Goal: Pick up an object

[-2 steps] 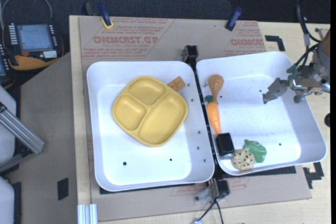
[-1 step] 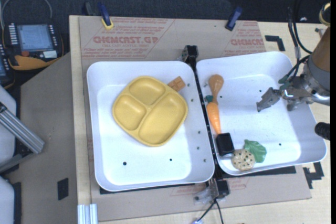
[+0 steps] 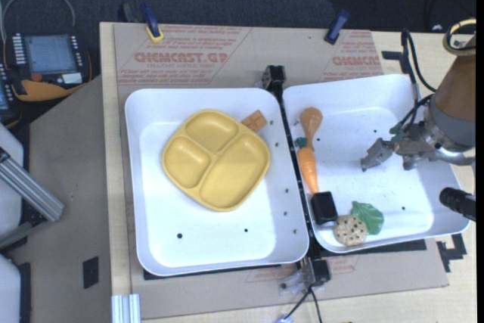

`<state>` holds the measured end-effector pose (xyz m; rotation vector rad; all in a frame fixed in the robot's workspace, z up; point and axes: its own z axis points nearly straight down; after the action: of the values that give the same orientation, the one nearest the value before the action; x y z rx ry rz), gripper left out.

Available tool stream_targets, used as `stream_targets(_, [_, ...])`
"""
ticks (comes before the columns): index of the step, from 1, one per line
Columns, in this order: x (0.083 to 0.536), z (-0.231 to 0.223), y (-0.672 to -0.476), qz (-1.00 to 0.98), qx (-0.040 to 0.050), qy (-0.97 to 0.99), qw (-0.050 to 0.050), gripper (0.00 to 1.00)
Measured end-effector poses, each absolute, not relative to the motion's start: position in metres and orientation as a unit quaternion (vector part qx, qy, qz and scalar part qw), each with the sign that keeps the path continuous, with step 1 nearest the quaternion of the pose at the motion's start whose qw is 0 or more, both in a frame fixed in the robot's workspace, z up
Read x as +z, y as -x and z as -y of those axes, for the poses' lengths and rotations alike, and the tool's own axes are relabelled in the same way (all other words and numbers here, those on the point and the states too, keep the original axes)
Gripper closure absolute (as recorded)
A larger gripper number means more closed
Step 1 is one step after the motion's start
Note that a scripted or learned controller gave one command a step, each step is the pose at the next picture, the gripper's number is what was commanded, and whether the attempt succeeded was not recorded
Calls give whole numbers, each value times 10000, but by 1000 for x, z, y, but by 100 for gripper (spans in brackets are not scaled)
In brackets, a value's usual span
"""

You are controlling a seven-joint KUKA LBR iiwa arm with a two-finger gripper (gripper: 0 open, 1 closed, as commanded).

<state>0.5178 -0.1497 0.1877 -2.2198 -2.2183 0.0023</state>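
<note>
My gripper (image 3: 376, 156) hangs over the right bin (image 3: 355, 98), toward its right side, with nothing seen between its fingers. A carrot (image 3: 307, 169) lies along the bin's left wall, with a tan drumstick-shaped piece (image 3: 310, 122) just behind it. Near the front edge sit a small black block (image 3: 324, 207), a speckled cookie (image 3: 350, 230) and a green leafy piece (image 3: 369, 215). All of these lie to the left of or in front of the gripper, apart from it.
The left bin (image 3: 151, 223) holds a yellow divided plate (image 3: 216, 159) with a small brown piece (image 3: 254, 120) at its back right edge. Clamps and a divider (image 3: 274, 76) sit between the bins. The arm's orange band (image 3: 460, 91) rises at the right.
</note>
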Motion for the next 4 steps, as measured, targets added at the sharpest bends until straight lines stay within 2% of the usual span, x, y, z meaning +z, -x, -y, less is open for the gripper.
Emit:
stream_targets(1, [145,146,-519,7069,8,7073,21,0])
stream_targets(2, [157,147,-519,7068,2,7074,-4,100])
stream_targets(4, [253,158,-519,7075,-10,7067,-28,100])
